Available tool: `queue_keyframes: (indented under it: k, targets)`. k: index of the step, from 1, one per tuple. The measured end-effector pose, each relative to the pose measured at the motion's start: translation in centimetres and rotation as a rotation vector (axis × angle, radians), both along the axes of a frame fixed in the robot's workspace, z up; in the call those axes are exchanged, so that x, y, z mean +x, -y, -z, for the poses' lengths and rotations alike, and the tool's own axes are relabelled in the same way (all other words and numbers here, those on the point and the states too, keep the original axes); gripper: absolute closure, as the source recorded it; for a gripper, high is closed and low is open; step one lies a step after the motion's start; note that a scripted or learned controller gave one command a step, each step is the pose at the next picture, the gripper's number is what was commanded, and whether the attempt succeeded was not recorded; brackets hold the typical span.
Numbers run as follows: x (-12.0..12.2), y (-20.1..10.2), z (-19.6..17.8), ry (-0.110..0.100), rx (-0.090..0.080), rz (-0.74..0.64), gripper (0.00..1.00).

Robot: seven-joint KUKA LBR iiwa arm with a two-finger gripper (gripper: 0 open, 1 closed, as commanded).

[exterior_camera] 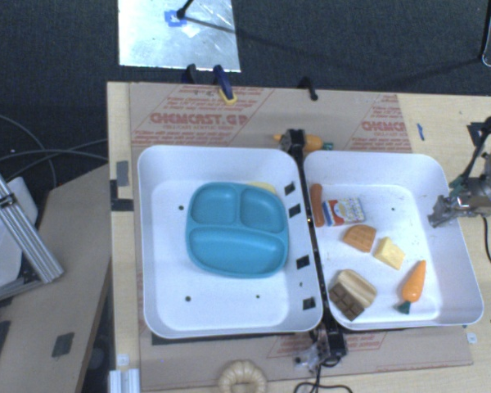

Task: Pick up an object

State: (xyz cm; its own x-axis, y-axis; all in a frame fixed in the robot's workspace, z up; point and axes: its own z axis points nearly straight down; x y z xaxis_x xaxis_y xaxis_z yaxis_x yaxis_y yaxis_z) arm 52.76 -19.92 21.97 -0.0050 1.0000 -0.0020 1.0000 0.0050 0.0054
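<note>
Dark carpet surrounds a pale wooden bench [82,219] covered by printed cardboard [196,117], on which two shallow white bins stand side by side, their inner walls touching. Left bin [159,301]: holds a blue divided plate [233,229] with three compartments, lying flat near the bin's centre; a pale yellow piece [264,187] shows just past its far rim. Right bin [446,301]: holds six small toy foods, well apart from the plate. A brown-and-tan striped block [351,293] lies near the front left corner; an orange carrot [412,282] with a green tip lies to its right, tilted; a red, white and blue packet [343,211] lies flat towards the back; a tan waffle-like slice [360,238] sits just in front of it; a pale yellow wedge [389,253] lies beside that slice; a red sausage [317,204] lies along the left wall. Gripper [443,211]: a grey metal assembly reaching in at the right bin's right rim, above the wall, touching none of the foods. How far it stands open cannot be told, and nothing is seen held in it.
</note>
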Motion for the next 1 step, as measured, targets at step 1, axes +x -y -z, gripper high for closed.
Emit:
queue_keyframes:
  k: [1]
  targets:
    - [0.09,0.01,-0.48,-0.003,0.001,0.0,1.0]
